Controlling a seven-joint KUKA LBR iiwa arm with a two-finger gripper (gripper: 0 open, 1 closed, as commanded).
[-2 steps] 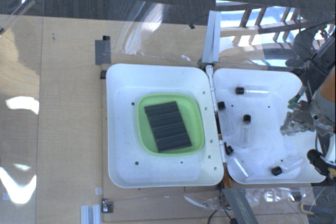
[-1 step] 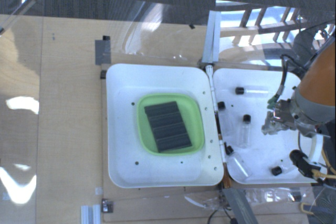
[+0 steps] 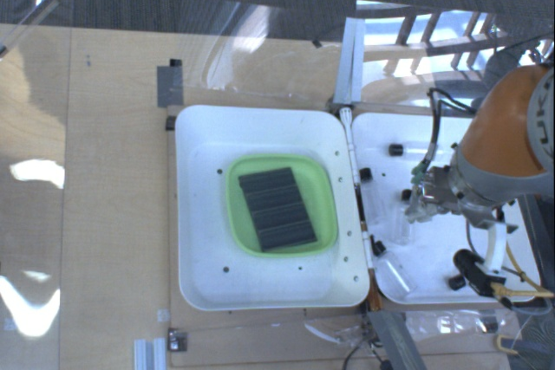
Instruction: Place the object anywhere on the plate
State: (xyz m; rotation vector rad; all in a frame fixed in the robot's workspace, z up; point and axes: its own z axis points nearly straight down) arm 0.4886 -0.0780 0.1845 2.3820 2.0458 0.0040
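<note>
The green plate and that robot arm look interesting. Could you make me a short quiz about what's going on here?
1. True or false: the dark ridged block lies on the green plate.
2. Which bin holds the plate? A) left bin B) right bin
3. Fill in: the arm's gripper is over the ____ bin.

Key: 1 true. 2 A. 3 right.

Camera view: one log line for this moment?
dark ridged block: on green plate | plate: left bin | gripper: over right bin, fingers unclear
</note>
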